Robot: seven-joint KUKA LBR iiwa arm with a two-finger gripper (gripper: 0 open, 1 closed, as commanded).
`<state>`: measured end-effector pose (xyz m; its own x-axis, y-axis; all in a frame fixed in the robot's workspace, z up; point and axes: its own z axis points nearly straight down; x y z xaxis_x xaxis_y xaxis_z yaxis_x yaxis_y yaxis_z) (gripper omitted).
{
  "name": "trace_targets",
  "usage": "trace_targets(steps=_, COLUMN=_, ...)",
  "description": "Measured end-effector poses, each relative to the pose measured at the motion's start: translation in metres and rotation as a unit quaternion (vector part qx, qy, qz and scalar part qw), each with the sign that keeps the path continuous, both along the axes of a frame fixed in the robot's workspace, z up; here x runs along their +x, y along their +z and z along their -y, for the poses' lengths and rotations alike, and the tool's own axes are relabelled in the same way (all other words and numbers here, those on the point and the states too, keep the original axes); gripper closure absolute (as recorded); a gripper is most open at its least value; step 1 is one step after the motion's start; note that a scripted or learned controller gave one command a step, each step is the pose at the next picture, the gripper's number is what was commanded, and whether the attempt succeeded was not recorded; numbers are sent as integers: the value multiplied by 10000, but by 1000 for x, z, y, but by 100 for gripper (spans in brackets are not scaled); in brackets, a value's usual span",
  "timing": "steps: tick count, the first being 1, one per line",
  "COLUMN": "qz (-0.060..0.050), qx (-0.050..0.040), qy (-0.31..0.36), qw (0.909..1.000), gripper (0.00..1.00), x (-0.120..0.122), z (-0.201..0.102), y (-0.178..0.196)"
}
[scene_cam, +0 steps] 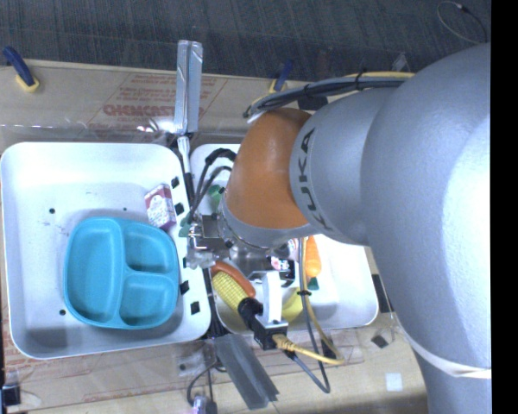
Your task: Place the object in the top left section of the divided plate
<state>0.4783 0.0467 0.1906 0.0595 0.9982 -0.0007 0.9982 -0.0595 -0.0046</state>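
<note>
The blue divided plate (pixel 121 272) lies in the left bin (pixel 34 179), with three sections and nothing in them. A small dark red and white packet (pixel 160 205) rests on the bin floor just beyond the plate's upper right rim. My gripper (pixel 197 247) hangs over the wall between the two bins, right of the plate and below the packet. The orange wrist band and the grey arm hide most of it from above.
In the right bin (pixel 354 300), a corn cob (pixel 229 286), an orange carrot (pixel 311 261) and a yellow object (pixel 287 307) show under the arm. A metal post (pixel 188 84) stands behind the bins. Cables trail at the front edge.
</note>
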Motion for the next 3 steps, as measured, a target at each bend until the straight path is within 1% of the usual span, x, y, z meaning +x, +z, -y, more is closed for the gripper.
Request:
trace_targets(steps=1, qz=-8, qx=-1, qy=28, qw=10000, gripper=100, x=1, z=-1, y=9)
trace_targets(steps=2, qz=-6, qx=-2, qy=30, qw=10000, gripper=0, x=1, z=-1, y=9)
trace_targets(steps=3, qz=-15, qx=-3, qy=55, qw=10000, gripper=100, x=1, z=-1, y=19)
